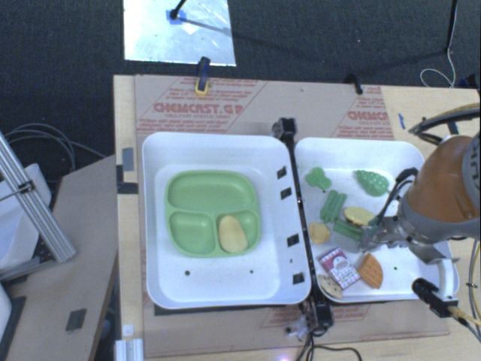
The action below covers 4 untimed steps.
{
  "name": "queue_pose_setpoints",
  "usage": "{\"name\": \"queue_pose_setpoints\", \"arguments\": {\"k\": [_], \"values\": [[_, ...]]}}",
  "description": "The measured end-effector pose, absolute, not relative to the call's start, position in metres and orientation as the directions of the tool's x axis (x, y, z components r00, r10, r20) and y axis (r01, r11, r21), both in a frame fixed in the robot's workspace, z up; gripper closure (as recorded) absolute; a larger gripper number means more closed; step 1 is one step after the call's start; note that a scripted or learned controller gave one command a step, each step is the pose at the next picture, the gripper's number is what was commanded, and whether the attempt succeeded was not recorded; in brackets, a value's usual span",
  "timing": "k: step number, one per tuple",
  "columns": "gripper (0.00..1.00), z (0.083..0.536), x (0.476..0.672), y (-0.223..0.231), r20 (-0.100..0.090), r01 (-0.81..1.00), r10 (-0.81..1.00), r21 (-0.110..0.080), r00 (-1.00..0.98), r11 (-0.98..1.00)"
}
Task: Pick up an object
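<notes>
Looking down at a slant on a worktop (pixel 225 100) carrying two shallow white bins side by side.

Left bin (pixel 218 147): holding a green divided tray (pixel 210 194), sitting near the bin's centre, with a pale yellow potato-like piece (pixel 233 233) resting in the tray's compartment at 5 o'clock. Probably set there as a sorted item, apart from the loose pile.

Right bin (pixel 361 149): holding a scatter of toy foods, seemingly tipped in loose as candidates for picking. Lying at 10 o'clock in this bin, a small green broccoli-like piece (pixel 318 177); at 12 o'clock, a green leafy piece (pixel 372 181). Lying near the bin's centre, green bean-like sticks (pixel 333 205) with a pale yellow slice (pixel 358 216) just beside them at 3 o'clock. Sitting at 8 o'clock, a small yellow lump (pixel 320 233). Lying at 6 o'clock, a red-and-white packet (pixel 339 268), with an orange wedge (pixel 370 271) just beside it at 3 o'clock and a pale round piece (pixel 328 284) tucked against the bin's rim at 7 o'clock.

Reaching in from 3 o'clock, the grey arm with its orange band (pixel 443 190), bending low over the right bin. Hanging over the middle of the pile, the claw (pixel 373 236), sitting between the yellow slice and the orange wedge, very near both. Impossible to tell how far open the claw is, or whether anything is caught in it; contact with either piece also unclear. Judging by position, nothing lifted yet, with every object lying in the bins.
</notes>
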State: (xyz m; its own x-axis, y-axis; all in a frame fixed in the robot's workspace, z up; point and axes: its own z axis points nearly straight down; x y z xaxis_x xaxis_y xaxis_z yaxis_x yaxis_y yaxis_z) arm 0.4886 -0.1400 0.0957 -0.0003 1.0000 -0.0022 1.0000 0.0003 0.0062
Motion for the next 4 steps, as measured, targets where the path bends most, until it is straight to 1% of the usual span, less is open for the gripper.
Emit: {"name": "queue_pose_setpoints", "arguments": {"k": [1, 2, 3, 4], "values": [[0.00, 0.095, 0.488, -0.140, -0.002, 1.000, 1.000, 0.005, 0.000, 0.000], [0.00, 0.084, 0.528, -0.080, 0.002, 1.000, 1.000, 0.004, -0.010, 0.010], [0.00, 0.136, 0.530, -0.123, -0.003, 1.000, 1.000, 0.007, 0.001, -0.001], [0.00, 0.169, 0.579, -0.153, -0.004, 1.000, 1.000, 0.009, -0.004, 0.004]]}}
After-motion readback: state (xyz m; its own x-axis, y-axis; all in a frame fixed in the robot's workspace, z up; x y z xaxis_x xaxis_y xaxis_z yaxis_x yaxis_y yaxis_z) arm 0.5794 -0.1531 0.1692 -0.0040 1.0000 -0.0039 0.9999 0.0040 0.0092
